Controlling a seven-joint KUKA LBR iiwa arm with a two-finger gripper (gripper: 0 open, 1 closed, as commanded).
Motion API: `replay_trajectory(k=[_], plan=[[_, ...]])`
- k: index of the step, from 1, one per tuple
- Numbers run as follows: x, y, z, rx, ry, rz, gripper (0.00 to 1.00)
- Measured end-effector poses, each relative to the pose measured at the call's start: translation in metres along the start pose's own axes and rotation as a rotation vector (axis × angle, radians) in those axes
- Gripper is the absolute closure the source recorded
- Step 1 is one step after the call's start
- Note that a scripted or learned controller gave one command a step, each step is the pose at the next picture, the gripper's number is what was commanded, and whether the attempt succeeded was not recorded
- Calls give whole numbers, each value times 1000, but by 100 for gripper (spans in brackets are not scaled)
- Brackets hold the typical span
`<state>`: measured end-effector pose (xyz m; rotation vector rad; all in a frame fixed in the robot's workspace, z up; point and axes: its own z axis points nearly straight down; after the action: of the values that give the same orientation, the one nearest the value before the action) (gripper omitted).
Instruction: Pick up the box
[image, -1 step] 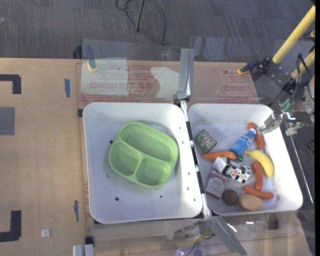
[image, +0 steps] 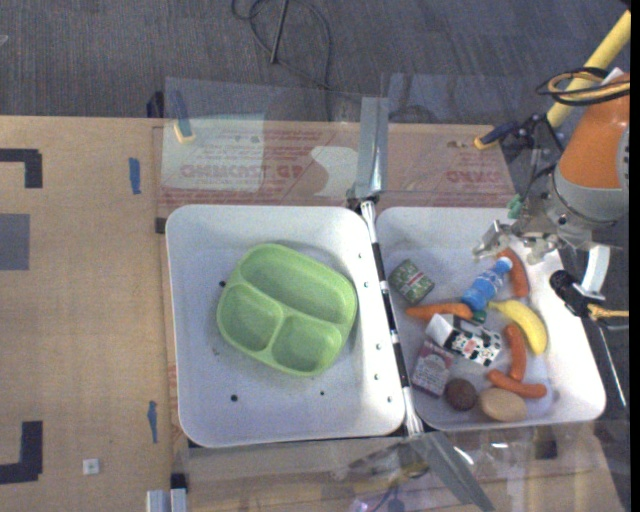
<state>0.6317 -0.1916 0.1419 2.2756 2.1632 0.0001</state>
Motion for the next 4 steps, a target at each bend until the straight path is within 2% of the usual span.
replay_trajectory(k=[1,2,3,4], plan=[[15,38,52,-7,1,109,0],[17,37,44,-3,-1,104,100],[24,0,-86,-4,-1,-462,100],[32,16,-91,-2,-1,60,100]])
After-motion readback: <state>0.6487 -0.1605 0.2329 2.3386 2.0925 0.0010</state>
